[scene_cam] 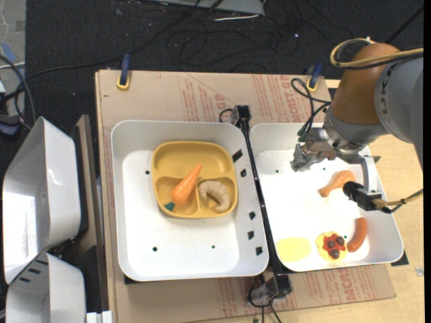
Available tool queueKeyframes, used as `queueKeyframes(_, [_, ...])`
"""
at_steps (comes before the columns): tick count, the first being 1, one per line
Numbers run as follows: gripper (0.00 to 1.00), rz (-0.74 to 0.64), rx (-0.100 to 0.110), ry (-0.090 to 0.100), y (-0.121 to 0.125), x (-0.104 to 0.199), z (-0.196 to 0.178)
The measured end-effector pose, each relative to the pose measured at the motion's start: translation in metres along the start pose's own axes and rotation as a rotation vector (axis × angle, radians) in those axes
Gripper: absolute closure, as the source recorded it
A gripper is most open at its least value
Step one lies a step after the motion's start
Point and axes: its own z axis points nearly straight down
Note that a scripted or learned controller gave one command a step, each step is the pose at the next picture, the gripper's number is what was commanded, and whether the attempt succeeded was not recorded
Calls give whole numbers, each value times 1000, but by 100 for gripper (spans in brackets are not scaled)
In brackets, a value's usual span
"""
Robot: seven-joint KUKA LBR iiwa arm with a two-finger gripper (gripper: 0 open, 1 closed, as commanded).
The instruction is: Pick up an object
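Claw (303, 159) state unclear, over right bin (283, 143); glossy orange carrot (186, 184) lies in sectioned yellow plate (176, 155).

My arm (387, 89) is grey with an orange band (360, 89) above the wrist, and my metal gripper (304, 159) is dull grey. Both shallow plastic bins (135, 247) are white. In the left one sits a yellow divided plate (192, 155) holding an orange toy carrot (186, 184) with a green tip and a pale beige shrimp (215, 194). The right one holds an orange curved piece (337, 182), a red-orange sausage (357, 234), a pale yellow flat disc (293, 249) and a small yellow round (332, 244) dotted red and dark (a pizza, perhaps). The bench board (182, 93) is tan with faded red lettering.
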Motion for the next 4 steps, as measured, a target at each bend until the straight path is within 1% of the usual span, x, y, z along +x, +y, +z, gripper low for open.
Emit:
queueKeyframes(1, [100,-5,0,0,1,0,-53])
queueKeyframes(2, [100,-10,7,3,-20,53,-51])
queueKeyframes(4, [100,-11,7,3,-39,143,-50])
